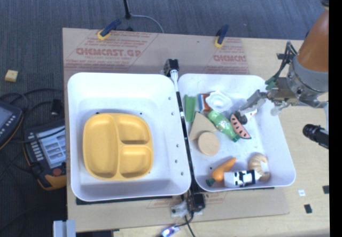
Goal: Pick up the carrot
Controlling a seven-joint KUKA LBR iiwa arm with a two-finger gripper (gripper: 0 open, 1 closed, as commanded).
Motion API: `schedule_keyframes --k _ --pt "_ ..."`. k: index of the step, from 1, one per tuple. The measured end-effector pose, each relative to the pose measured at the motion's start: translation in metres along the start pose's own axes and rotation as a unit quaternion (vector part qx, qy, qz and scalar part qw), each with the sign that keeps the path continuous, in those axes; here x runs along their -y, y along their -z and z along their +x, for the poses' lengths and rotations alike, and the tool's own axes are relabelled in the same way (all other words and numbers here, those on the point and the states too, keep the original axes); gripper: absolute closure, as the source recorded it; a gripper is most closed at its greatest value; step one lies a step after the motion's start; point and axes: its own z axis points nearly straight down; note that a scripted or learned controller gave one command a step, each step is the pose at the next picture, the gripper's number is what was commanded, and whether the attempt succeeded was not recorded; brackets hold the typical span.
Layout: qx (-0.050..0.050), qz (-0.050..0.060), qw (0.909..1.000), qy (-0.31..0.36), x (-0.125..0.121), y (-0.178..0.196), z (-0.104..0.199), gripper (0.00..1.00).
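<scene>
Below and left of our end effector, near the right bin's front edge, lies the carrot, well apart from us and untouched. We hover over the bin's far side, just above the watermelon slice; we cannot tell our opening, and nothing shows in our grasp. Reaching, descending, gripping and lifting all remain.

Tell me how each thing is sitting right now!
carrot: lying in the right bin, tilted, not held.
watermelon slice: lying flat, by the gripper's tip.
green bottle: on its side.
round wooden disc: lying flat.
yellow tray: flat in the left bin, nothing in its compartments.
gripper: low over the right bin, holding nothing.
</scene>
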Motion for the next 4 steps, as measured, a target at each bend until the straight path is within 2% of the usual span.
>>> schedule_keyframes --k 1,2,3,4 --pt "-0.001 0.001 0.9995 0.03 0.047 -0.135 0.039 0.0" --pt "0.001 -0.003 0.9821 0.188 0.05 -0.181 0.052 0.0" --pt "0.002 -0.005 0.9821 0.188 0.048 -0.17 0.052 1.0" --pt "0.0 0.0 0.9964 -0.085 0.043 -0.085 0.129 1.0"
